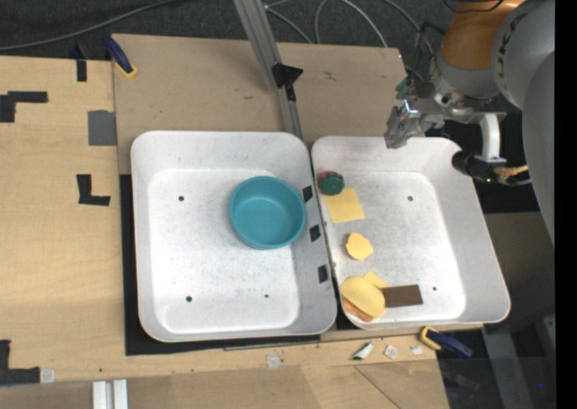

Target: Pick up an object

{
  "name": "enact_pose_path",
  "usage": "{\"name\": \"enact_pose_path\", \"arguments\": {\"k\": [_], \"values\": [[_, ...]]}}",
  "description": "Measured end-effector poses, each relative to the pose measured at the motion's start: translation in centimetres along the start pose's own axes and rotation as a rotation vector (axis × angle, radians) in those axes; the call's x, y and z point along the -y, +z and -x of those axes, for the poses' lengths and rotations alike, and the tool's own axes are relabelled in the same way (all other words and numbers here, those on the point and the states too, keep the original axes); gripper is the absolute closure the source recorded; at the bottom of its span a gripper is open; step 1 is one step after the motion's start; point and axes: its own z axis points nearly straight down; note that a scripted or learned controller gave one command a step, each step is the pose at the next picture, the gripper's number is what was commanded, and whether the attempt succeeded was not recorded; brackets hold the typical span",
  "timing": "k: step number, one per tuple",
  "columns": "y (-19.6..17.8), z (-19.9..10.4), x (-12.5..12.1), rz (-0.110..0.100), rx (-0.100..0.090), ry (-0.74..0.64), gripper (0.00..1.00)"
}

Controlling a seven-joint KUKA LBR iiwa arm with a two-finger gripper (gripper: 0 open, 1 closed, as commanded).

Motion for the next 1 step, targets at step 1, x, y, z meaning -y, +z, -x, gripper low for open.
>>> {"name": "enact_pose_path", "arguments": {"k": [1], "values": [[-4.5,-0.03,-0.14,-0.001,0.0,0.0,1.0]]}}
